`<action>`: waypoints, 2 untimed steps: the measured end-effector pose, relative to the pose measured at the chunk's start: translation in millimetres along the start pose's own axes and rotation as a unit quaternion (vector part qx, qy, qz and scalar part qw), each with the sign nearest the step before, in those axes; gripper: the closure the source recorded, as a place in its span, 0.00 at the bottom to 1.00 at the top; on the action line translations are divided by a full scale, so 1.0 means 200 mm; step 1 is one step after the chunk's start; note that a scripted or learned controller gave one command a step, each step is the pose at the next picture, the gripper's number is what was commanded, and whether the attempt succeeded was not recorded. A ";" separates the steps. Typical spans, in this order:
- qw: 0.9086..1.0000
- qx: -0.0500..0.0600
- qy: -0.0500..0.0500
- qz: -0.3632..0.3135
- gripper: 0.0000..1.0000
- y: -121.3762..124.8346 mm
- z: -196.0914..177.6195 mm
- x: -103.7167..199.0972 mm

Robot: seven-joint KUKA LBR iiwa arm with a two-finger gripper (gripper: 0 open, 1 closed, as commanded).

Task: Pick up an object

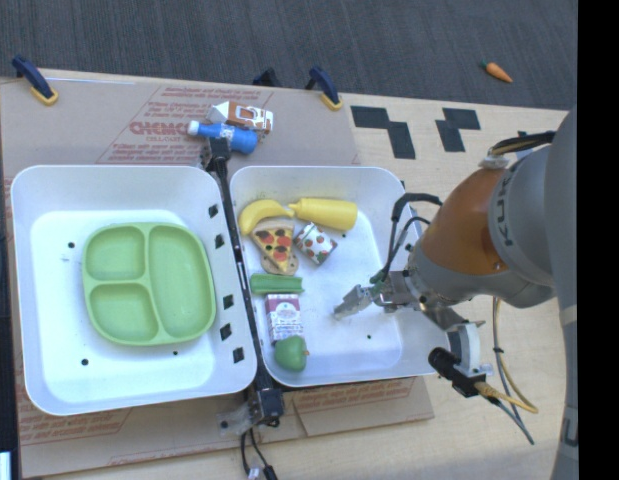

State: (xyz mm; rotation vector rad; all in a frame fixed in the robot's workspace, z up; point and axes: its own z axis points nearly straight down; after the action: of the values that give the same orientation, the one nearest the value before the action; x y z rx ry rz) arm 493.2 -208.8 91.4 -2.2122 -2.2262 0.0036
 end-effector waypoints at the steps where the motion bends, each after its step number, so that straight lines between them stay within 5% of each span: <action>1: 1.000 0.001 0.000 -0.003 1.00 0.00 -0.05 0.00; 2: 1.000 0.000 0.000 -0.001 1.00 0.01 0.00 -0.01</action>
State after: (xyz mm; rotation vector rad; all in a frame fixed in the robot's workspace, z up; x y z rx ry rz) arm 495.7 -210.6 92.0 -2.2101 -2.2268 0.0031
